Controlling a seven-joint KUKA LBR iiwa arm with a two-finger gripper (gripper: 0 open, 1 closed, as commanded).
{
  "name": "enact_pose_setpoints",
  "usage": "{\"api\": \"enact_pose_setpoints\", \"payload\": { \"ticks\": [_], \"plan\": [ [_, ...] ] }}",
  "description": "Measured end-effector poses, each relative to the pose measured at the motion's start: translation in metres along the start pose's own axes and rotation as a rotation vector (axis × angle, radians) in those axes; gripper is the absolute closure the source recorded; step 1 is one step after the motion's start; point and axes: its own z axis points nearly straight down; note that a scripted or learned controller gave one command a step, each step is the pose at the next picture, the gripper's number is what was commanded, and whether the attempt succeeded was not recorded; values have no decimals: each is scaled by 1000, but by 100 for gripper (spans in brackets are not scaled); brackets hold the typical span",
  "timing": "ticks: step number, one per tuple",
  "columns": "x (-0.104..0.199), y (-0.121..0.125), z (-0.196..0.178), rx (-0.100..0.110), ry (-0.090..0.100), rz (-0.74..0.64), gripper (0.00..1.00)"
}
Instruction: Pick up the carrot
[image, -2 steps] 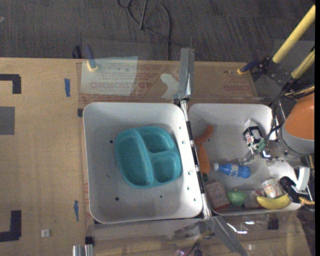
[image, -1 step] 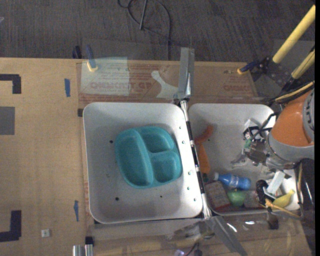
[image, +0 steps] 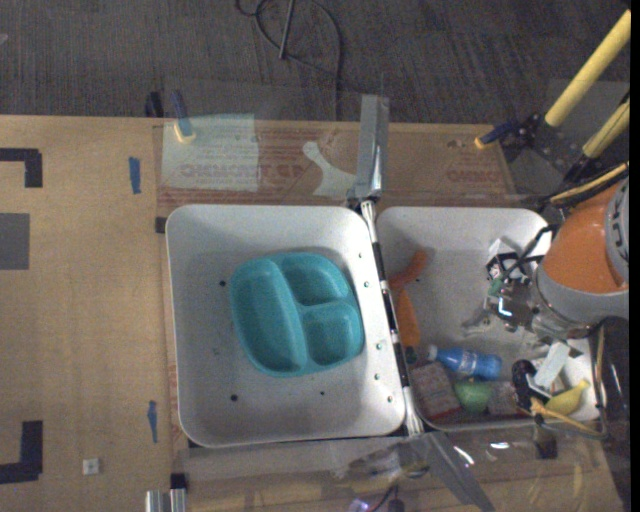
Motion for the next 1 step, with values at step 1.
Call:
{"api": "enact_pose_setpoints", "payload": {
  "ticks": [1],
  "plan": [
    [-51,-11,0,1,1,-215,0]
  ]
}}
